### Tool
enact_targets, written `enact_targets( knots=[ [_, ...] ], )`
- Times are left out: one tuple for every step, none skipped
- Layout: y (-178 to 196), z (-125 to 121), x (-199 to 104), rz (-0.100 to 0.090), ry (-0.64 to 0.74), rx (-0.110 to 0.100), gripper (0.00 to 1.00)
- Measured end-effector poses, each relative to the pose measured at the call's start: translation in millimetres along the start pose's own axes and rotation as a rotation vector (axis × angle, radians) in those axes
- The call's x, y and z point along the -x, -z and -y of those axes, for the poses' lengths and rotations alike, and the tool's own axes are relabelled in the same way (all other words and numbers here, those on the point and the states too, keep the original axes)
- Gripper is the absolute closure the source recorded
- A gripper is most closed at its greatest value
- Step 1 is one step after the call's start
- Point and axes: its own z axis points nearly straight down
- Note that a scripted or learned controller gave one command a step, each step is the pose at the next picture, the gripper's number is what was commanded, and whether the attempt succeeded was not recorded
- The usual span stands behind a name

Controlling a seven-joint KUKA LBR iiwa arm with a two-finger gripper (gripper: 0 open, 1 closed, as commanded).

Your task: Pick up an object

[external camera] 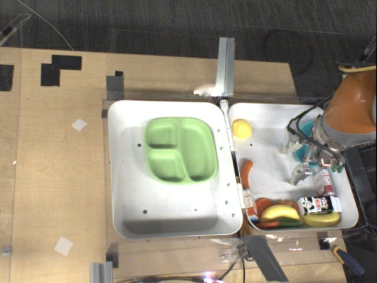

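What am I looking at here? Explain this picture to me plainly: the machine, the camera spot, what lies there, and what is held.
This is a single picture from a camera fixed above a bench, looking down at a slant. The grey and orange shape at the right is a robot arm; its hand hangs low over the right bin. Two shallow white bins sit side by side. The left bin holds a green divided plate. The right bin holds toy food: a yellow lemon near the top, a red chili pepper along the left wall, and a pile at the bottom with a banana, a small cow-print carton and a small bottle. I cannot see anything between the hand's fingers, so nothing appears held.
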Motion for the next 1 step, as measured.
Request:
enact_targets(
  knots=[
    [0.0, 0.0, 0.0, 0.000, 0.000, 0.000, 0.00]
  ],
)
